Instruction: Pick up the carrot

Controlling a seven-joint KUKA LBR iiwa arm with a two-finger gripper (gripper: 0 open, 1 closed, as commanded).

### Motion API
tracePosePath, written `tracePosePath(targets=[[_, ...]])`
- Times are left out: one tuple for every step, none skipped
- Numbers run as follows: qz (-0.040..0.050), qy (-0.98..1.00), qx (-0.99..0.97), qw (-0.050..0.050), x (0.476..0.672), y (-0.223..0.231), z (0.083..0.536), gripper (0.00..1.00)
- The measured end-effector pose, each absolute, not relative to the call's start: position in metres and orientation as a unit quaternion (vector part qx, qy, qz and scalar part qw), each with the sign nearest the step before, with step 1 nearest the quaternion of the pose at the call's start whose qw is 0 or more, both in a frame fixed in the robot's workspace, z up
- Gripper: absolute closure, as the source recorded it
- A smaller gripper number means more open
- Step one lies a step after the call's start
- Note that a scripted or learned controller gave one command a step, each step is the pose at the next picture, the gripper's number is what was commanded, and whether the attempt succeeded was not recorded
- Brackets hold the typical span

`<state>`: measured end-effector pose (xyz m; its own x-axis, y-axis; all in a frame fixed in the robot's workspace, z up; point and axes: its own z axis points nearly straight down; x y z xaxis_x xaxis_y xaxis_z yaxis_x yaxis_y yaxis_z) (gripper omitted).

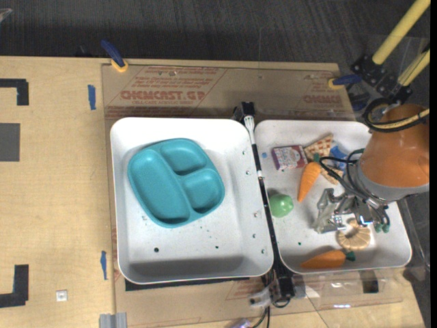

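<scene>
Brown cardboard (54,203) underlies both white bins (184,268); dark carpet (205,19) behind; fingers' (332,219) state unclear.

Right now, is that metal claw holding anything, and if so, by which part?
It cannot be told. The tool hangs low in the right bin, above a round cookie. Both carrots lie apart from it.

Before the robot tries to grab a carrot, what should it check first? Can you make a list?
1. Carrot in view: ok. One carrot lies mid-bin, another carrot near the front wall.
2. Pincer above the right bin: ok.
3. Pincer holding a carrot: not ok, none between its fingers.
4. Pincer lined up over a carrot: not ok, it sits between them.
5. Green ball touching the mid-bin carrot: cannot tell.
</scene>
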<state>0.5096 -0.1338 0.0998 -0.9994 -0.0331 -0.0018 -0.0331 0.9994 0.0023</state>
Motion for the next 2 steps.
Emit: tracePosePath(targets=[[0.0006, 1.0, -0.017, 0.003, 0.511, -0.134, 0.101, 0.0], [-0.0003, 1.0, -0.013, 0.008, 0.588, -0.121, 0.09, 0.0]])
